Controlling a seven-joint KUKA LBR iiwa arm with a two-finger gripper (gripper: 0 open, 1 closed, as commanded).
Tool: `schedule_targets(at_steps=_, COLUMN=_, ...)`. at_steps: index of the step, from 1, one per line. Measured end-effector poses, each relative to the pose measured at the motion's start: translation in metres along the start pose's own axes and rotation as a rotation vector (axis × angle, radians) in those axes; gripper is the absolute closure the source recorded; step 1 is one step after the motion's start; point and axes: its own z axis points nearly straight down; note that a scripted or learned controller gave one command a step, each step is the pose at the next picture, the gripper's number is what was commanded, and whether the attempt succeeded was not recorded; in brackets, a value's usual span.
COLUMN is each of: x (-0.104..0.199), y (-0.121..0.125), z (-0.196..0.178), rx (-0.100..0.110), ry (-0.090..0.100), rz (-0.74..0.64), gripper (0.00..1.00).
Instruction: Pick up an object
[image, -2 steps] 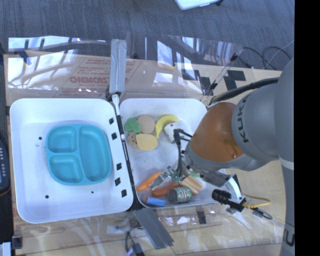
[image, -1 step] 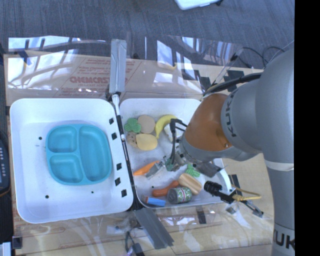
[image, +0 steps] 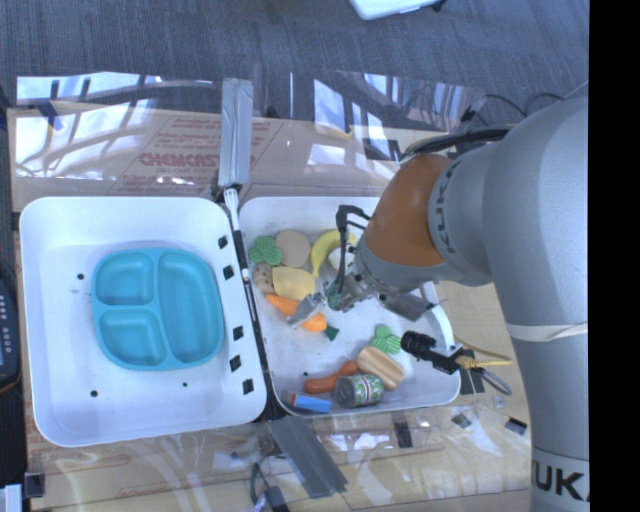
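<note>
pincer low in right bin, grasp state cannot be told | its tip at the toy carrot, beside yellow piece | banana, green can nearby | left bin holds blue divided plate

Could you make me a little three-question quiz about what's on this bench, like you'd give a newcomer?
1. True or false: the blue divided tray lies in the same bin as the toy food.
2. Which lies nearest the arm's hand? A) the blue cylinder B) the carrot C) the dark can
3. Fill in: the banana lies near the right bin's ____ wall, as the camera sees it (far or near).

Key
1. False: the tray lies in the left bin, the food in the right one.
2. B
3. far
</note>
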Motion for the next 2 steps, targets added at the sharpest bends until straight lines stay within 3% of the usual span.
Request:
schedule_targets(at_steps=1, x=0.001, y=0.000, z=-0.010, rx=0.001, ry=0.001, rz=-0.004, gripper=1.00)
schedule_targets(at_steps=2, x=-0.010, y=0.099, z=-0.157, rx=-0.010, ry=-0.004, rz=0.144, gripper=1.00)
